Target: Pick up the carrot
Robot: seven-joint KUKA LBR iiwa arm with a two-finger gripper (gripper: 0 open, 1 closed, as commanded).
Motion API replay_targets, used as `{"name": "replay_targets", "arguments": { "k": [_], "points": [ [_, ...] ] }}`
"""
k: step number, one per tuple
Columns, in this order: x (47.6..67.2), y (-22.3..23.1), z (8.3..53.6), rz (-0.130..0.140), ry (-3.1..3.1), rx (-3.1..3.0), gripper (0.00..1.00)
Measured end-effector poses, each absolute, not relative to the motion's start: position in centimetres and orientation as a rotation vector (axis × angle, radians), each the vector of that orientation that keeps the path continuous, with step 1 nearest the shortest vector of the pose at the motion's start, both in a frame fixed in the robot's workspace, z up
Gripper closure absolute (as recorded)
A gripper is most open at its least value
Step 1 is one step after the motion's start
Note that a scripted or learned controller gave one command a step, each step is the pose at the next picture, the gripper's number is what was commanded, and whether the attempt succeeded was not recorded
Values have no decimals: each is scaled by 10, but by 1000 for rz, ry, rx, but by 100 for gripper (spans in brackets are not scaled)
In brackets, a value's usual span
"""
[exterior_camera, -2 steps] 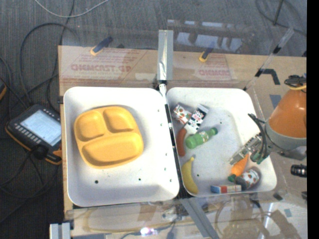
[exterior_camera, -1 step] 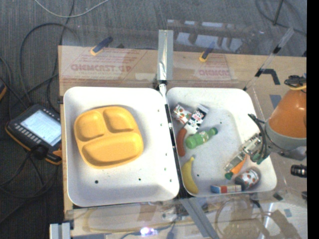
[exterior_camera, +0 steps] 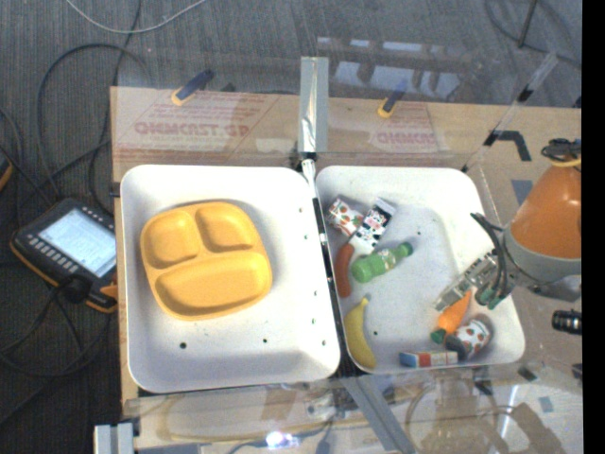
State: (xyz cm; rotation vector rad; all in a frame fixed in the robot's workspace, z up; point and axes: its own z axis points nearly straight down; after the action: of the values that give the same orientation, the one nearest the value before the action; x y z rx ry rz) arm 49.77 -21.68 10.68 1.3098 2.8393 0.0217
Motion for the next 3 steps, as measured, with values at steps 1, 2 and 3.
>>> {"name": "replay_targets", "arguments": {
  "k": [1, 2, 3],
  "points": [
    [491, -207, 93, -7, 2981, 914, 100],
    [485, -152, 211, 2, 3104, 480, 100],
    [485, -152, 211, 4, 3104, 479, 0]
  ]
}}
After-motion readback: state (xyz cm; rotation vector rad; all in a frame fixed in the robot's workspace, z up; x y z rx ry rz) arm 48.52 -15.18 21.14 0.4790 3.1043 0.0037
